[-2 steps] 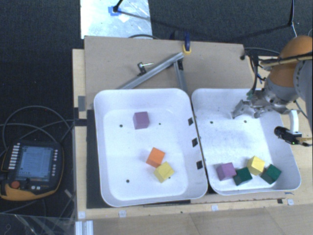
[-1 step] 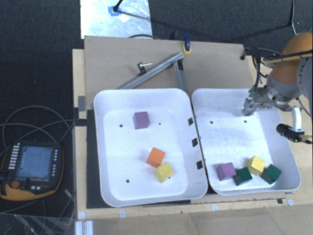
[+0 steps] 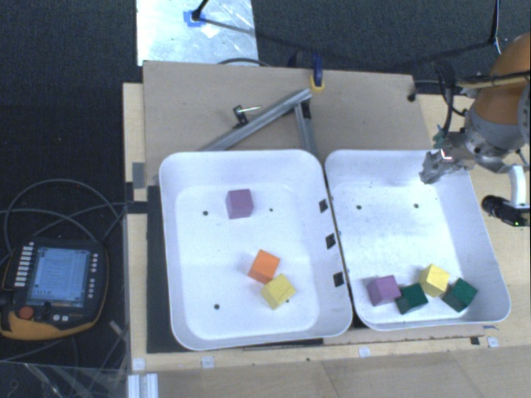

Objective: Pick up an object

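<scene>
Gripper (image 3: 435,167) at the right bin's (image 3: 390,166) two o'clock corner — finger state impossible to tell, nothing seen held, purple cube (image 3: 240,203) at left bin's (image 3: 178,247) twelve o'clock, orange cube (image 3: 264,265) touching yellow cube (image 3: 279,291) — five o'clock.

Seven small blocks lie across the two bins. In the left bin (image 3: 178,222), a purple cube (image 3: 239,203) sits alone toward the far side, well apart from the others. Nearer the front, an orange cube (image 3: 264,265) rests turned at an angle, touching a yellow cube (image 3: 278,291) just in front of it. In the right bin (image 3: 398,206), four cluster along the near wall: a purple block (image 3: 383,289), a dark green block (image 3: 411,298) touching it, a yellow block (image 3: 434,279), then another dark green block (image 3: 460,293) at the right end.
</scene>
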`<state>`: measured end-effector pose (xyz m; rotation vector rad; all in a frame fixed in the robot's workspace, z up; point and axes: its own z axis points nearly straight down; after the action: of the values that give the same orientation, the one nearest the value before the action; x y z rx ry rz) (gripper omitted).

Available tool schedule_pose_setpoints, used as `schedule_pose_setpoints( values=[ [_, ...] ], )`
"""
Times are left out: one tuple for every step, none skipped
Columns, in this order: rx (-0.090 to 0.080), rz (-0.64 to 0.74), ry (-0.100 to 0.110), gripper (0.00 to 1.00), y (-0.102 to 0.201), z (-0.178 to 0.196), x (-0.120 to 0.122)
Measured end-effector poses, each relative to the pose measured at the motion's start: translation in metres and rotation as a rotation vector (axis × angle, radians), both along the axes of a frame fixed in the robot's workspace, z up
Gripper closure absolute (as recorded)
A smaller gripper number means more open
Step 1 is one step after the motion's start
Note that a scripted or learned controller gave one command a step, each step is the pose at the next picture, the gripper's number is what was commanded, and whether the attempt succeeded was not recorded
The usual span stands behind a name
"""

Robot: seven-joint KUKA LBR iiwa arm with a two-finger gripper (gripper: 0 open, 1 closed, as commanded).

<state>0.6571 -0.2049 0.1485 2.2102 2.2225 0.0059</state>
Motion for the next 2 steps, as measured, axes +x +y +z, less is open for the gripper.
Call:
schedule_pose_setpoints(
  values=[
    [-0.001, -0.002, -0.002, 1.0, -0.007, 0.064, 0.0],
    [0.001, 0.0, 0.002, 1.0, -0.007, 0.086, 0.002]
  ],
)
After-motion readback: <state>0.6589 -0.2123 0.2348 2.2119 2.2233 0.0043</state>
